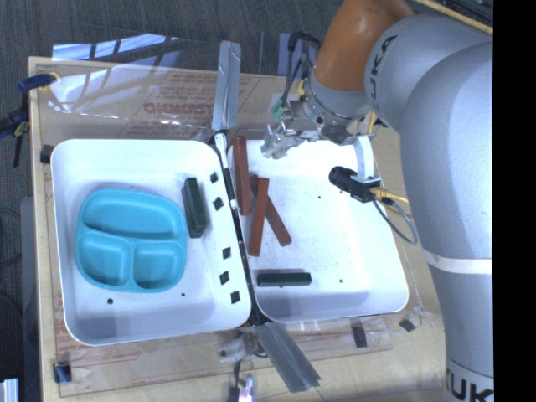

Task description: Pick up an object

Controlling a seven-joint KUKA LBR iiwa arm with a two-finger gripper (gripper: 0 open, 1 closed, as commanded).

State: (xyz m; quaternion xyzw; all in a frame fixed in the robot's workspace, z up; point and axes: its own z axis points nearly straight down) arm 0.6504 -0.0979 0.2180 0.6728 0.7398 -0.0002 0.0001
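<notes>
I see my gripper (280, 138) over the right bin's (368, 249) far left corner; I cannot tell how it is set; the brown sticks (258, 216) lie just below it, pointing toward and away from me; a black bar (283, 279) lies nearer me; the left bin (75, 308) holds a blue tray (130, 239) and another black bar (194, 207).

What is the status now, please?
Pincer over right bin's far-left corner, nothing seen in it. Brown sticks just below it, crossed. Black bar nearer; blue tray in left bin.
</notes>
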